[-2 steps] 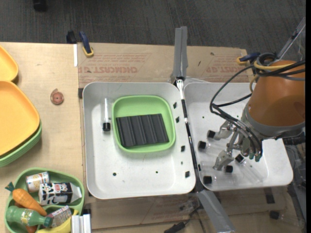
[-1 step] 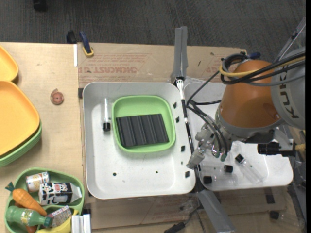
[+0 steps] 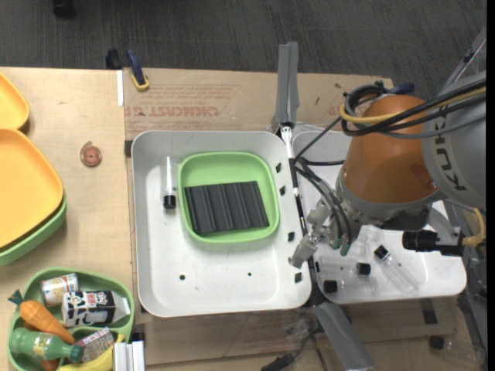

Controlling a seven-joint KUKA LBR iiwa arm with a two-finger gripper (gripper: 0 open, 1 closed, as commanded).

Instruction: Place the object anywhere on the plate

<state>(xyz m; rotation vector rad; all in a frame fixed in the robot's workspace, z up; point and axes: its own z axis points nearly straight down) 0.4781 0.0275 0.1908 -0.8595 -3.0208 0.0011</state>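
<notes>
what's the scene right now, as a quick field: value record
left bin: holds the green plate and a marker
green plate: square, a dark ridged slab lies flat on it
marker: white with black cap, beside the plate's left edge, off it
right bin: small clear and black items
arm: over the right bin
tool: at the divide between bins, nothing seen between its fingers

Dark grey carpet floor (image 3: pixel 232 14), light wood bench (image 3: pixel 69 107), cardboard sheet (image 3: pixel 201 103)
</notes>
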